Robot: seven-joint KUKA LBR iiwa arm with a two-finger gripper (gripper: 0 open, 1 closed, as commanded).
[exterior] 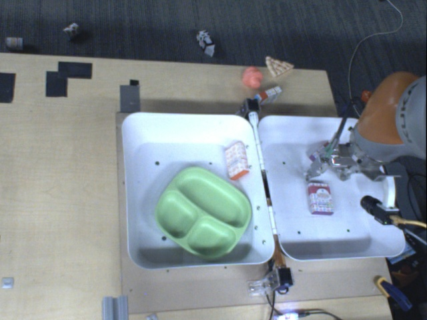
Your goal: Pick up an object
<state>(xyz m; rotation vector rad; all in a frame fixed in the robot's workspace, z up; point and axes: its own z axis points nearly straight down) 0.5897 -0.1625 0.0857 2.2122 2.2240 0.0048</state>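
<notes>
A small red and white packet (321,199) lies flat in the right bin (293,232), near its middle. My gripper (316,166) hangs just above and behind that packet, at the end of the grey arm with the orange band (387,109) that reaches in from the right. Nothing shows between its fingers. In the left bin (143,199) a green divided plate (203,210) lies tilted, and a white and orange packet (236,161) rests beside it toward the bin's right wall.
On the bench behind the bins sit a pink ball (252,77), a wedge-shaped toy (278,66) and a small tube (269,95). Small bits lie on the dark floor beyond. A cable clip (275,280) sits at the bins' front edge.
</notes>
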